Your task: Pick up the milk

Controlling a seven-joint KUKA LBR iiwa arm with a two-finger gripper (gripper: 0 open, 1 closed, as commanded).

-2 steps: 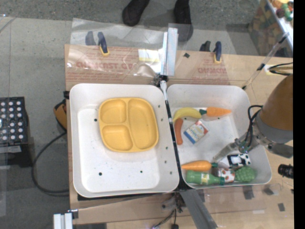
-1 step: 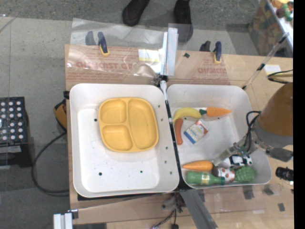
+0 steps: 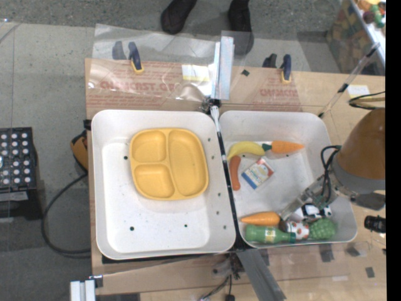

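The milk (image 3: 257, 172) is a small white and blue carton lying tilted in the middle of the right bin (image 3: 313, 125). My gripper (image 3: 297, 208) is low in the front right part of that bin, right of and nearer than the milk and apart from it. It hangs just above an orange carrot (image 3: 260, 218) and a green bottle (image 3: 269, 234). The grey arm with its orange band (image 3: 366, 149) comes in from the right.
A banana (image 3: 245, 148), a second carrot (image 3: 286, 147) and a red sausage (image 3: 235, 172) lie around the milk. A green bumpy item (image 3: 323, 229) and a black and white item (image 3: 311, 212) sit by the gripper. The left bin (image 3: 113, 218) holds a yellow divided plate (image 3: 169, 163).
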